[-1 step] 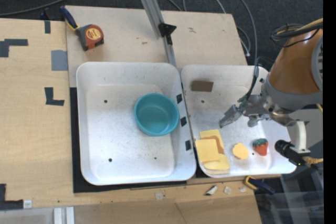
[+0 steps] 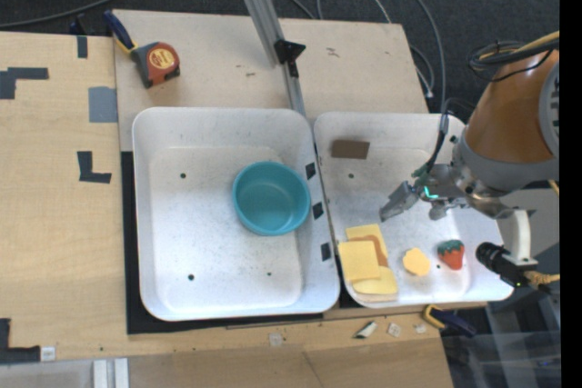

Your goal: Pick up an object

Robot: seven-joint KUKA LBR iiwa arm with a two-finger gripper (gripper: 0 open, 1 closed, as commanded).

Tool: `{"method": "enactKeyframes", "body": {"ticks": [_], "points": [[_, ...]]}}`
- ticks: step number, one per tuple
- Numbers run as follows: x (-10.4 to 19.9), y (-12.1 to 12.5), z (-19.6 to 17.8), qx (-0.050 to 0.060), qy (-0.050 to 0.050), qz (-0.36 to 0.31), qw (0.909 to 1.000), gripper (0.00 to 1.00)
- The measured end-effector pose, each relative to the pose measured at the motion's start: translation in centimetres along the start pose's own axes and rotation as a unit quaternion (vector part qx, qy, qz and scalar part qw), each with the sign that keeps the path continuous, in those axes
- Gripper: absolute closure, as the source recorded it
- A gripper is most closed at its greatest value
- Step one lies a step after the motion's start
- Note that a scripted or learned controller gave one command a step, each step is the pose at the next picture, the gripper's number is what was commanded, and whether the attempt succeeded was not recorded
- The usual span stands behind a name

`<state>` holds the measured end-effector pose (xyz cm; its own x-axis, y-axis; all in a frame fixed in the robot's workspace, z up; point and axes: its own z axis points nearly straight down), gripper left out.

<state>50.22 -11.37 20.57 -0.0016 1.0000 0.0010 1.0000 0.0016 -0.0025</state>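
gripper [image 2: 400,201] hangs over the right bin [image 2: 391,127], fingers' spread cannot be told. yellow flat sponge pieces [image 2: 366,261] lie just below it; round orange piece [image 2: 416,263] and red strawberry toy [image 2: 451,253] nearby. teal bowl [image 2: 270,197] in left bin [image 2: 164,195].

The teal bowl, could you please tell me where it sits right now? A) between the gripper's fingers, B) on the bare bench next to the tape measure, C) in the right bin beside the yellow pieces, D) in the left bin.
D: the teal bowl rests upright on the floor of the left bin, apart from the gripper, which is over the right bin.
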Motion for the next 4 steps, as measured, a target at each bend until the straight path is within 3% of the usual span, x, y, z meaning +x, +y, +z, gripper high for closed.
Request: {"method": "enactKeyframes", "body": {"ticks": [2, 3, 4], "points": [[0.2, 0.6, 11.3, 0.001, 0.001, 0.001, 1.0000, 0.00], [0.3, 0.6, 10.1, 0.000, 0.001, 0.000, 1.0000, 1.00], [0.7, -0.3, 5.2, -0.002, 0.000, 0.000, 1.0000, 1.00]]}}
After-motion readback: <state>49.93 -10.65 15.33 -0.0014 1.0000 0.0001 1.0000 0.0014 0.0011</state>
